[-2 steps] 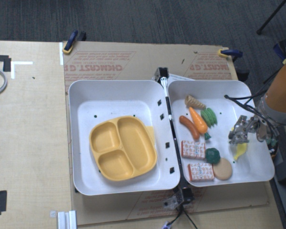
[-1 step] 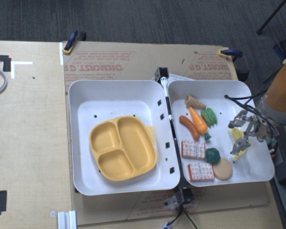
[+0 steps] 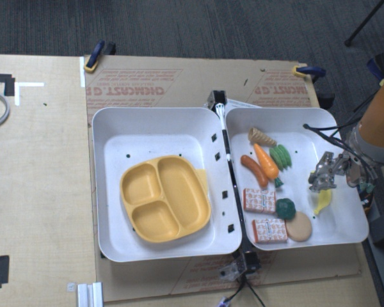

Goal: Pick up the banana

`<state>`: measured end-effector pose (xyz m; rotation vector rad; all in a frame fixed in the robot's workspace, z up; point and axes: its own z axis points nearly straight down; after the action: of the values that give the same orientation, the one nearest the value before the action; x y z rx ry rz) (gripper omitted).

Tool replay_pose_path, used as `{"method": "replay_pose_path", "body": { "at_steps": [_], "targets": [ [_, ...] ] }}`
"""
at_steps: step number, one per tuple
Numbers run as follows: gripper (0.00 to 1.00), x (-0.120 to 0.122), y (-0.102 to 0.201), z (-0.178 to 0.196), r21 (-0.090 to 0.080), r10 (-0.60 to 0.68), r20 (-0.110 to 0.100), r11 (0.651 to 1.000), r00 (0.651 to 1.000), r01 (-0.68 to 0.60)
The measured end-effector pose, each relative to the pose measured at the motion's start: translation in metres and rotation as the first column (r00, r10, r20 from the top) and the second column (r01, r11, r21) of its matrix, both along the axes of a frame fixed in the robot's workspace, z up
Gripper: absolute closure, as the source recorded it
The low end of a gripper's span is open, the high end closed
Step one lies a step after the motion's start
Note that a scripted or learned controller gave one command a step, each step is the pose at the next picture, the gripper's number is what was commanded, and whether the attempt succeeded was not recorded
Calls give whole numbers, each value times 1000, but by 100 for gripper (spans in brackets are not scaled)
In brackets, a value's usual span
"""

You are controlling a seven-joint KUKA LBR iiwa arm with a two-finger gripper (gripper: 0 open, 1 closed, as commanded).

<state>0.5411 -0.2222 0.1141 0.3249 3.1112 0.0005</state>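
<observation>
Camera view has my gripper (image 3: 322,178) low in the right bin (image 3: 345,232), just above the banana (image 3: 323,201). Can't tell from here how the gripper stands, or if it has any hold on the fruit. Banana lies near the bin's right wall, yellow, pointing down-left. Left of it I see a green lump (image 3: 285,207), a tan cookie (image 3: 299,228), two red packets (image 3: 260,200), a carrot (image 3: 265,161). Left bin (image 3: 109,190) holds a yellow tray (image 3: 164,199).

Small yellow banana (image 3: 323,201), right bin's right side

dark carpet floor (image 3: 198,18), wooden bench (image 3: 38,190)
</observation>
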Motion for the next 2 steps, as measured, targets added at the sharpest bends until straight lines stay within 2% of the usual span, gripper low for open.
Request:
{"method": "replay_pose_path", "body": {
  "at_steps": [1,2],
  "targets": [
    [0,0,0,0,0,1,0,1000,1000,-1],
    [0,-20,0,-21,0,330,-10,944,944,-330]
  ]
}}
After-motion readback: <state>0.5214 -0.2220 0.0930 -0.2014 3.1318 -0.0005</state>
